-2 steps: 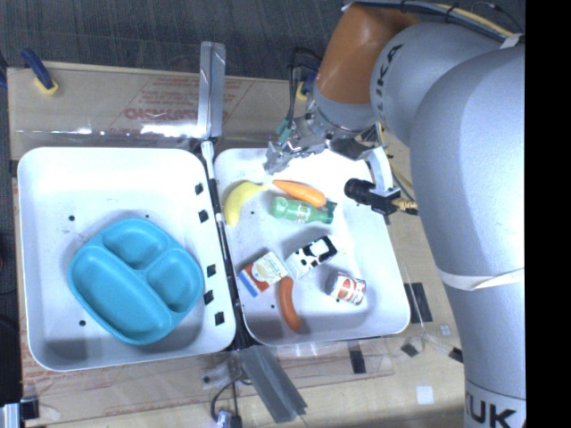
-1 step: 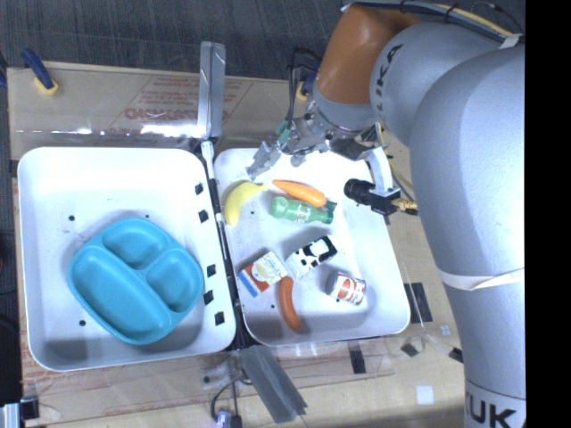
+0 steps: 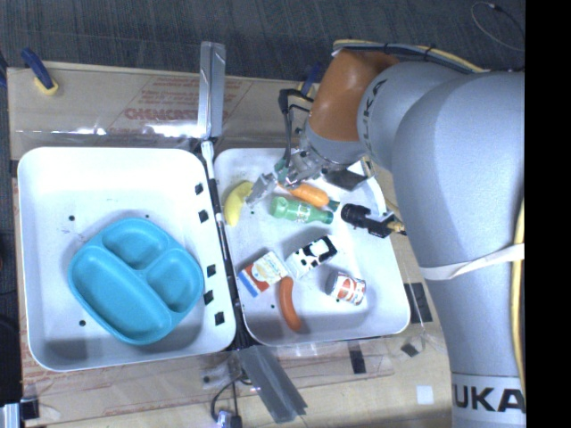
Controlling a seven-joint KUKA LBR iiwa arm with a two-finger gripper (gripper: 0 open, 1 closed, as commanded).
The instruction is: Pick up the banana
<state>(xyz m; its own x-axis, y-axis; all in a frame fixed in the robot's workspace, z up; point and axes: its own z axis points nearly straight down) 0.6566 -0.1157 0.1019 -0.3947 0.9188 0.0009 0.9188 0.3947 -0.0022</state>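
lying in the right bin (image 3: 379, 324): banana (image 3: 235, 201); beside it, claw (image 3: 268, 188), grip state unclear

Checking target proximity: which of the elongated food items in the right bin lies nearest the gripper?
The carrot, orange, lies right beside the gripper. The yellow banana sits farther left by the divider; the sausage lies near the bin's front.

A yellow banana (image 3: 235, 201), an orange carrot (image 3: 310, 193), a green bottle (image 3: 300, 209), a black-and-white cow-patterned carton (image 3: 313, 254), a red-white-blue box (image 3: 265, 274), a red-and-white can (image 3: 348, 289) and a reddish sausage (image 3: 288, 304) lie in the white right bin (image 3: 393, 279), a blue sectioned tray (image 3: 134, 278) in the white left bin (image 3: 45, 239).
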